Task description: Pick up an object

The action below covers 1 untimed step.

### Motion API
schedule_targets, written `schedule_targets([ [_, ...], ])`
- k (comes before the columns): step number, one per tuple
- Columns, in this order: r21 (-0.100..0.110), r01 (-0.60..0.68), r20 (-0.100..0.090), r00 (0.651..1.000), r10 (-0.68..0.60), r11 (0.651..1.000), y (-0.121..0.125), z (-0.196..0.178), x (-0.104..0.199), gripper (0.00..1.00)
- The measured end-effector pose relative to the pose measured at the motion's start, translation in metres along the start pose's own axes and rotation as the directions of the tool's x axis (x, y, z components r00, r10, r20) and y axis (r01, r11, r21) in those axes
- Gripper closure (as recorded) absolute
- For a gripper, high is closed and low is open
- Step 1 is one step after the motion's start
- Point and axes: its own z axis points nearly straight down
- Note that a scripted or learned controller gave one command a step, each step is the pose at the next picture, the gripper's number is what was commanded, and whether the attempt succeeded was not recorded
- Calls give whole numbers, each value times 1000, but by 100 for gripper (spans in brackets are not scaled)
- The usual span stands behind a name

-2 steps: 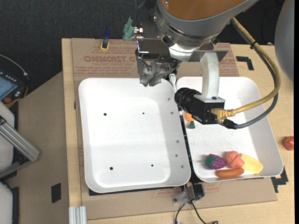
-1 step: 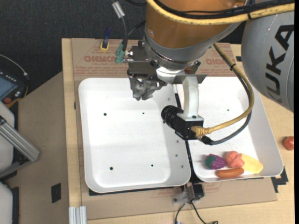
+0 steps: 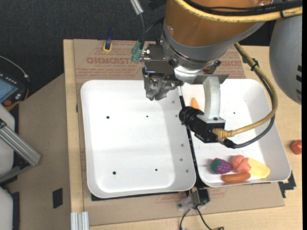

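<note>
The grey metal end effector (image 3: 156,91) hangs over the far right edge of the left shallow white plastic bin (image 3: 132,138); whether it is spread or pressed together I cannot tell. In the right shallow white plastic bin (image 3: 254,104), a purple toy grape bunch (image 3: 221,166), pink lumpy toy (image 3: 241,163), yellow toy (image 3: 259,169) and red-orange toy sausage (image 3: 235,178) cluster at the near edge, touching. A small orange toy (image 3: 194,102) lies by the far left edge.

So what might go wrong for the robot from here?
The toys, a purple grape bunch, a sausage and a yellow piece, lie packed in the right bin's near corner, so a grab may catch several or slip. The hand hangs far from them, and a yellow cable trails above that bin.
</note>
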Motion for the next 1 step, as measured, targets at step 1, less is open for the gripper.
schedule_targets([
  [1,-2,-5,0,1000,5,1000,0,-12,-64,100],
])
